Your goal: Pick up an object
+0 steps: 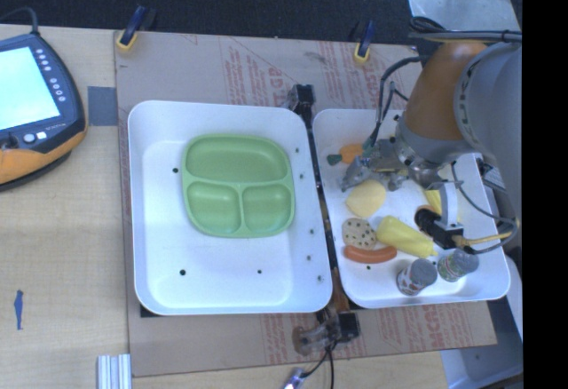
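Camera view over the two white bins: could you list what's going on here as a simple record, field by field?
left bin: holds a green divided plate
right bin: holds a pale yellow lump, a speckled cookie, a red sausage, a yellow banana, and two small grey cans
arm: reaches over the right bin
pincer: low in the right bin, above the lump
bench, left: a tablet

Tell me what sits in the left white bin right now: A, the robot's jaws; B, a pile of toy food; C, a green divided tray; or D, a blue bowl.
C. A green divided tray with three compartments lies in the left bin, while the toy food and the arm are over the right bin.
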### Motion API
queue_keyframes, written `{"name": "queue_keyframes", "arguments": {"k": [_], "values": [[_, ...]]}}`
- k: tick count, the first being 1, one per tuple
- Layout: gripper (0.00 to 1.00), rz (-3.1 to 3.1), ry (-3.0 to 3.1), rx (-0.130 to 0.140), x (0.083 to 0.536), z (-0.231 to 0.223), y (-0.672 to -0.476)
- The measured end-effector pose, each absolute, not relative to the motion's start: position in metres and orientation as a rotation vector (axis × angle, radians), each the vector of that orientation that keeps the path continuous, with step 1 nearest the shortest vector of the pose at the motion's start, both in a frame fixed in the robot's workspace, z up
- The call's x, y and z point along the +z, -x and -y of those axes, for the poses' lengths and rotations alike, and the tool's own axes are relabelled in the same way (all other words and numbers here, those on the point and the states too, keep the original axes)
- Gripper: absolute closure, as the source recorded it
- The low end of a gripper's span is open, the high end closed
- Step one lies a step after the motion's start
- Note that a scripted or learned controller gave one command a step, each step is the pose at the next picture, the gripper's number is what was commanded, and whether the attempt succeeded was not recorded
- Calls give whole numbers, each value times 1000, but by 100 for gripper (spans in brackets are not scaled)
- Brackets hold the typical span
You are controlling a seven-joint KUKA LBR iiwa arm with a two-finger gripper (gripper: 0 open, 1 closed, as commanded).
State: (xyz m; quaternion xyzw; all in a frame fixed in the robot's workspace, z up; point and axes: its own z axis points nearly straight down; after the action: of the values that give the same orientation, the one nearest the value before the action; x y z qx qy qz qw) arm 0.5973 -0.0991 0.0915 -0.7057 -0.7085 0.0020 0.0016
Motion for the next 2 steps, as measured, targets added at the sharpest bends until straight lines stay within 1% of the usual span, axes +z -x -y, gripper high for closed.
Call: {"name": "queue_keyframes", "arguments": {"k": [1,2], "values": [[0,2223,2215,5,92,95,-656],[100,2223,2209,8,102,95,-656]]}}
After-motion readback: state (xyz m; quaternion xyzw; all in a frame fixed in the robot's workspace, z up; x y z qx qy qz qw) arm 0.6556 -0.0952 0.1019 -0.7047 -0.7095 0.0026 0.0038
